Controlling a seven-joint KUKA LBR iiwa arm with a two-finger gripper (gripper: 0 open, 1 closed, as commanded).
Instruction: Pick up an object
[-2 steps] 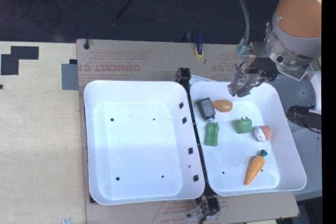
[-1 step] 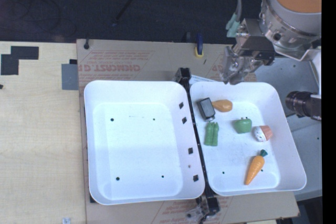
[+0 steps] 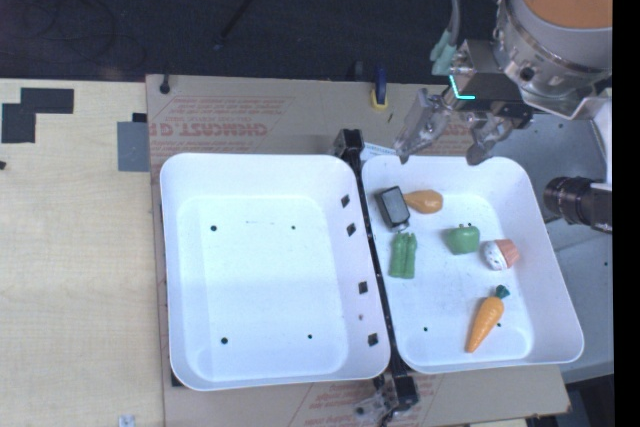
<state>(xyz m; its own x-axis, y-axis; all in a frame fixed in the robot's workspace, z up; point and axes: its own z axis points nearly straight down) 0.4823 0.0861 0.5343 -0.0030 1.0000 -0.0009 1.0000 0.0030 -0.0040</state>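
Note:
My gripper [image 3: 443, 150] hangs above the far edge of the right bin [image 3: 545, 315], its two fingers spread apart with nothing between them. Below it in that bin lie a dark grey block [image 3: 392, 206] and an orange oval piece [image 3: 424, 202] side by side. Further forward are a green ribbed piece [image 3: 403, 254], a green pepper-like toy [image 3: 462, 239], a small white and pink toy [image 3: 498, 255] and an orange carrot [image 3: 485, 320] near the front right.
The left bin [image 3: 180, 215] sits beside the right one, joined by a black clipped divider [image 3: 362, 255]. Both rest on a cardboard sheet [image 3: 250, 120]. A black cylinder [image 3: 575, 200] juts in at the right edge.

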